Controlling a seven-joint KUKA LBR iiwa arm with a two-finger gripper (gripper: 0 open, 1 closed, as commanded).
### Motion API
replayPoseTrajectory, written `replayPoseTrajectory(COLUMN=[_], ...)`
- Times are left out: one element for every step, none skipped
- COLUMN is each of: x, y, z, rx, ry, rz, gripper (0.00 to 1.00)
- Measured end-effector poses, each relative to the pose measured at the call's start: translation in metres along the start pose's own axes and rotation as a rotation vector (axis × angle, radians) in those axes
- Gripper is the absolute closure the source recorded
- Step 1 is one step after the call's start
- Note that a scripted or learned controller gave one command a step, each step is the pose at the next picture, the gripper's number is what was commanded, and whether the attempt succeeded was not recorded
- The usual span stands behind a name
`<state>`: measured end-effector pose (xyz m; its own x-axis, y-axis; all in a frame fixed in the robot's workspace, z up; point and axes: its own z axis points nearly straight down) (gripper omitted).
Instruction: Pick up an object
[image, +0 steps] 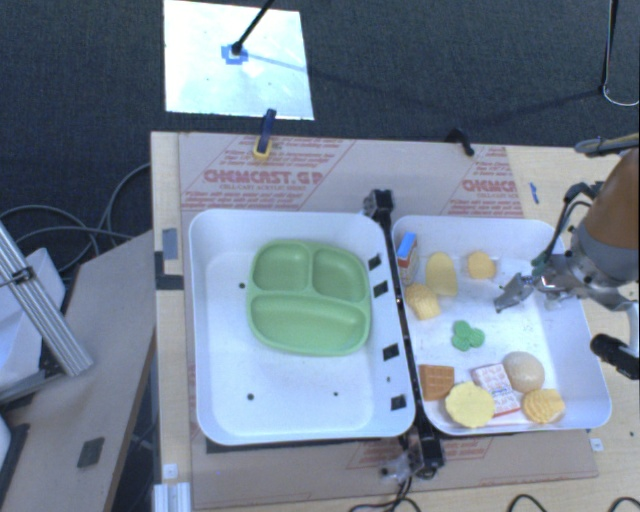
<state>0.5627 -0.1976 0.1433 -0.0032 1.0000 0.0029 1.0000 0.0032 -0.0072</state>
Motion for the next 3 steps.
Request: replayPoseTrajectory(x=[0.001,0.000,0.005], y=[0.000,0.001,0.010], z=[0.056,0.045,-0.010], rx=[0.000,-0.003,-0.009], ry=[0.001,-0.001,-0.003], rz=[0.002,0.001,-0.003], gripper=[0.00,1.00,1.00])
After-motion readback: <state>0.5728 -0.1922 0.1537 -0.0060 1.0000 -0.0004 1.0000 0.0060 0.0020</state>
